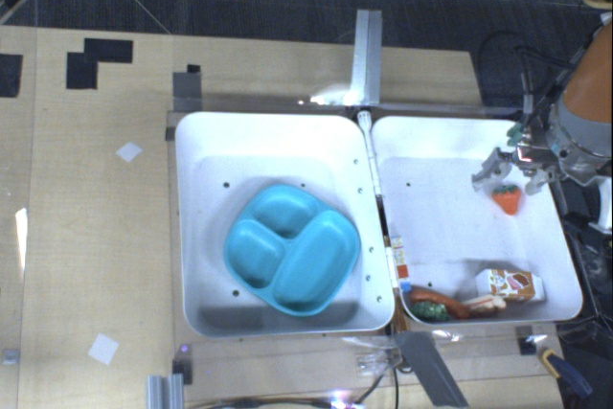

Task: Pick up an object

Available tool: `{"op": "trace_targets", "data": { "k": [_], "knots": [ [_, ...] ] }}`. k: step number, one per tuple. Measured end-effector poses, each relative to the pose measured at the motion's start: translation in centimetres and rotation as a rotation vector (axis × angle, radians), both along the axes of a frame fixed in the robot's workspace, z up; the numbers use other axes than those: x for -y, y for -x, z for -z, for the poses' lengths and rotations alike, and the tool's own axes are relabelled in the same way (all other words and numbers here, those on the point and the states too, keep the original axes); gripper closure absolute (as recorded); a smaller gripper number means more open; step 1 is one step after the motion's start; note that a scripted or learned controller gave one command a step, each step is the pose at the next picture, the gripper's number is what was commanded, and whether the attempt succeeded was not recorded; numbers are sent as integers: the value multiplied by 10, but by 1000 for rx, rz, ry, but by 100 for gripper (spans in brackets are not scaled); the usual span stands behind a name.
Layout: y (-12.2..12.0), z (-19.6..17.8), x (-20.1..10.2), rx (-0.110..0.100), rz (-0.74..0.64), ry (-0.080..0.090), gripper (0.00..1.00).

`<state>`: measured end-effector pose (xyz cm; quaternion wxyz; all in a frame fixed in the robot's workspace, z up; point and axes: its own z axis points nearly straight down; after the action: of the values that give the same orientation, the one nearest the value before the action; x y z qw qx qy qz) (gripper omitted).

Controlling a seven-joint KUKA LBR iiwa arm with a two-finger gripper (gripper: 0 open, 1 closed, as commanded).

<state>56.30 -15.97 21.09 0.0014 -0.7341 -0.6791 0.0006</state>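
A small red-orange strawberry toy [508,199] with a green top lies in the right bin [450,206], near its right side. My gripper [510,178] hangs just above it at the bin's upper right. Its two grey fingers [487,171] are spread apart, one to each side of the strawberry's top, so it is open. The strawberry sits slightly lower in the view than the fingertips and looks to rest on the bin floor, not gripped.
A small printed carton [510,284] lies at the right bin's front, with a green toy [429,309] and a brown-orange piece [463,305] beside it. In the left bin [206,206] lies a blue divided plate [292,249]. A metal divider [374,177] separates the bins.
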Motion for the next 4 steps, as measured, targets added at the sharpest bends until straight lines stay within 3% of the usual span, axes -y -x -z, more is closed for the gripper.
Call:
{"op": "trace_targets", "data": {
  "k": [1,3,4],
  "knots": [
    [1,117,30,4,-81,1,0],
    [-91,126,44,6,-154,2,0],
    [-93,115,43,9,-163,4,100]
  ]
}}
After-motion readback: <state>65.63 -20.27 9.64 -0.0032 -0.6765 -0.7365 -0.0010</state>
